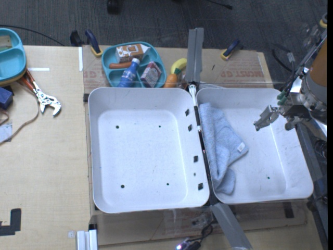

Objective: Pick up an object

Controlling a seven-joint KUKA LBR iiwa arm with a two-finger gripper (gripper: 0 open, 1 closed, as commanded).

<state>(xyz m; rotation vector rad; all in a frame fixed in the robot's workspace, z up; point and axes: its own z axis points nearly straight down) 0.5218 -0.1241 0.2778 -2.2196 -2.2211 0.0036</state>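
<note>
- A blue-grey cloth (219, 146) lies crumpled in the right bin (281, 191), along its left side
- The hand (277, 116) hangs over the right side of that same bin, well apart from the cloth
- Its fingers look a bit apart, with nothing between them
- The left bin (104, 191) sits just beside the right one
- A blue tray (109, 69) with small things and a wrench (46, 100) lie on the bench (47, 181)

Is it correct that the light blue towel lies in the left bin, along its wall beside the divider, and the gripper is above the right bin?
Not quite. The light blue towel lies in the right bin, not the left bin, along its wall beside the divider. The camera view shows this. The gripper is above the right bin, as you say.
</note>
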